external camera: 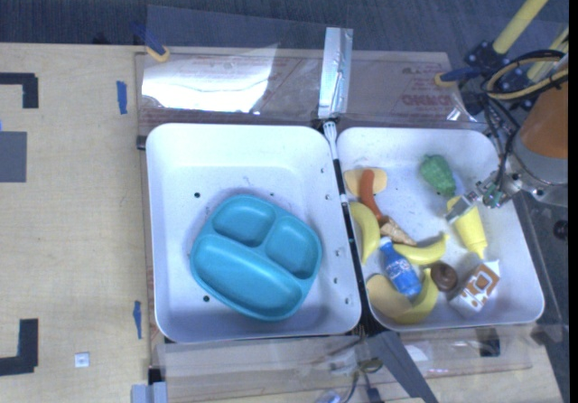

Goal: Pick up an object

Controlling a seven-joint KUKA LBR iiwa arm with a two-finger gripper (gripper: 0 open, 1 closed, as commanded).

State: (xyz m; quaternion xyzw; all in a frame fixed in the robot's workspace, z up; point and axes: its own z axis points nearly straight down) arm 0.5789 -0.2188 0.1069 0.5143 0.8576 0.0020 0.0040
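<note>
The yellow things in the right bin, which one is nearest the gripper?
The short yellow piece by the gripper; the bananas lie farther left.

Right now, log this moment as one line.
gripper: over right bin, beside yellow piece | grasp: unclear | blue tray: left bin

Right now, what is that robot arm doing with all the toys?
The robot arm reaches in from the right, and its gripper hangs over the right bin, close to a yellow toy and a green one. Nothing visibly sits in it yet. Bananas, a small blue bottle and other play food lie there in a heap. The left bin holds a blue divided plate.
</note>
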